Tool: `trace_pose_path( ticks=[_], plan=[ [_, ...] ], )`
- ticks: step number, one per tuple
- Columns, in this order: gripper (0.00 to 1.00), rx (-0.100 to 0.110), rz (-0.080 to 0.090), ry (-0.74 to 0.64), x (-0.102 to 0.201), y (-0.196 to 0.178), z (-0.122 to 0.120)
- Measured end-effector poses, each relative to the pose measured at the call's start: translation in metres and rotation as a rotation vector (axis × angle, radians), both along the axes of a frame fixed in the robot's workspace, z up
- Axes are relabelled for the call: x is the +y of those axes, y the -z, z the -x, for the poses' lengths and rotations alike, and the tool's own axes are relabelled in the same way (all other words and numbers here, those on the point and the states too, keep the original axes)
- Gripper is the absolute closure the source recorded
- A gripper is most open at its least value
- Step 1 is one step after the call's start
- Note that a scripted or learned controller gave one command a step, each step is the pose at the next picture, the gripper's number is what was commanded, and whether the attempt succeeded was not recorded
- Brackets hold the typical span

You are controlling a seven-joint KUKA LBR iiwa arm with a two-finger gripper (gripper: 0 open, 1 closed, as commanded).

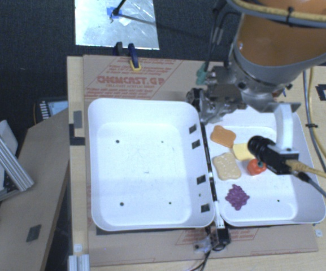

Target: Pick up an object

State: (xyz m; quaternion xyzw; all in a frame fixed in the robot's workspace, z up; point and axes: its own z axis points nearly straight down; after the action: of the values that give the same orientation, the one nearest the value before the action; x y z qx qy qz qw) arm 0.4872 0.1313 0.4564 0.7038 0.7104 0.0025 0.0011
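Note:
The right bin holds several small toy foods: an orange slice-shaped piece, a yellow block, a beige cracker, a red round piece and a purple grape bunch. My gripper hangs at the bin's far left corner, over the divide between the two bins, just behind the orange piece. The big orange and grey wrist covers the bin's far part. Nothing can be seen in the gripper's grasp.
The left bin sits beside the right one. A black cylinder on a white bracket juts over the right bin, partly hiding the red piece. Cables trail to the right. A shiny foil sheet lies at the back.

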Motion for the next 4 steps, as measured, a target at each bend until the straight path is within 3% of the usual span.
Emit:
trace_pose_path(
  ticks=[1, 2, 3, 4],
  plan=[
    [1.0, 0.001, -0.001, 0.0, 0.05, -0.024, 0.001],
    [1.0, -0.006, -0.002, 0.002, 0.092, -0.082, -0.066],
    [1.0, 0.005, 0.001, 0.01, 0.045, -0.079, -0.014],
    [1.0, 0.003, 0.0, 0.002, 0.087, -0.078, -0.025]
  ],
)
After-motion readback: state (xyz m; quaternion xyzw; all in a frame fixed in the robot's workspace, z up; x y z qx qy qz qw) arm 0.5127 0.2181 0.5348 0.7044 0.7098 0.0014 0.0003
